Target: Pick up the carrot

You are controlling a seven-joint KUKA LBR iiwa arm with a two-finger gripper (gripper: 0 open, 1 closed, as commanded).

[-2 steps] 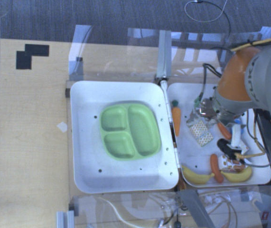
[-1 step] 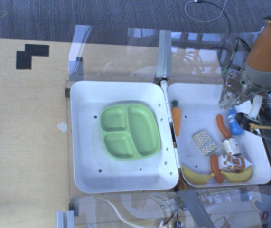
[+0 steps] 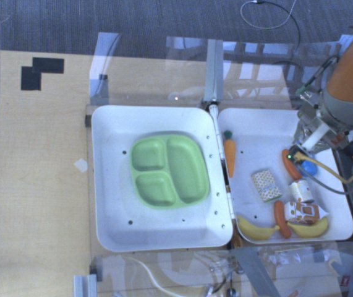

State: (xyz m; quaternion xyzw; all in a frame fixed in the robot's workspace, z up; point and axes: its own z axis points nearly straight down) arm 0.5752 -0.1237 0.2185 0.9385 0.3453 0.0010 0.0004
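carrot (image 3: 229, 156) lies lengthwise, green top pointing away, tip near.

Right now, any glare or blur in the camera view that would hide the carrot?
Camera view: the carrot is sharp and evenly lit against the right bin, beside the divider. Glare sits on the clear panels behind the bins and as a streak at the left edge, away from it. The pincer area is cluttered and shaded, so its detail is hard to read.

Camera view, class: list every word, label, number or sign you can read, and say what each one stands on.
None can be read.
Small white carton with orange print in the right white bin: print too blurred to read.
Small speckled grey packet: pattern only, no legible text.
Black block marks on the wooden bench: shapes, not letters.
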